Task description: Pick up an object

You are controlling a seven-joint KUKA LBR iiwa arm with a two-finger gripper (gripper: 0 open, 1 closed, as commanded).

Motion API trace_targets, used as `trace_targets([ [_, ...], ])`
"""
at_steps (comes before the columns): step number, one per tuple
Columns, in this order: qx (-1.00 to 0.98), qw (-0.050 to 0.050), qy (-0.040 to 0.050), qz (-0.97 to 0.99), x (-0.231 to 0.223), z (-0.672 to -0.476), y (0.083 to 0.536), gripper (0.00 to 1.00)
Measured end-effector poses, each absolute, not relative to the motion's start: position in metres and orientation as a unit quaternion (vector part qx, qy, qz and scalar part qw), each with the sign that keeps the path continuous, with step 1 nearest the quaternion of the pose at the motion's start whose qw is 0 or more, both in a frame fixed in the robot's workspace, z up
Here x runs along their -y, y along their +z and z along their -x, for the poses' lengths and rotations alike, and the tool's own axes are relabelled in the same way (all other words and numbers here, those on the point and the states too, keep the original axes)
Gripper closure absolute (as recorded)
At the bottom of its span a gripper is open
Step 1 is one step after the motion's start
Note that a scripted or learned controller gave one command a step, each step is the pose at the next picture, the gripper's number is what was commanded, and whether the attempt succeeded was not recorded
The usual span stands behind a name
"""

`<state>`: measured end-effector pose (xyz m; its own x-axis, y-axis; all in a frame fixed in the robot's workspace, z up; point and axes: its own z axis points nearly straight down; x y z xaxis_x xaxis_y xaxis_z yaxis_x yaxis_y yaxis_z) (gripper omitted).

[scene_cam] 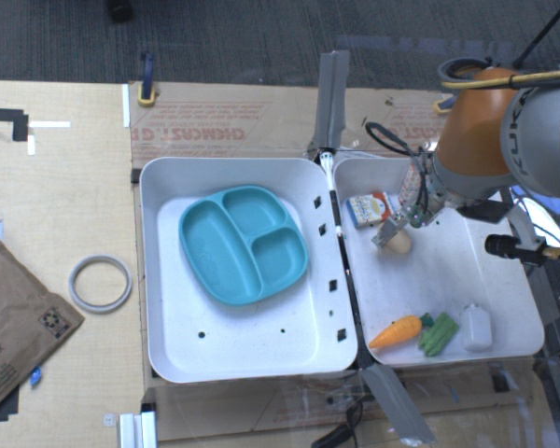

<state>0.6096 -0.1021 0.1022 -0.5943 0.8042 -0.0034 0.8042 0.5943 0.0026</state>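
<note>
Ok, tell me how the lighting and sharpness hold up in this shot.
Camera view: even overhead light, soft shadows under the teal plate; bright glare washes out the right bin's far right side; the end effector and the small object beneath it look blurred; the carrot stays fairly sharp.

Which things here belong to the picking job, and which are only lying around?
Job:
- end effector
- small beige object beneath it
- snack packet
- toy carrot
- green toy vegetable
- white block

Lying about:
- blue divided plate
- tape ring
- cardboard box
</note>
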Motion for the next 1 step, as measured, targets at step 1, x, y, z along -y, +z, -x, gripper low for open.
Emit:
trace_targets([
  [1,-0.834,0.001,-0.0003,-0.551,0.0062,-0.6593,0.2186,1.0],
])
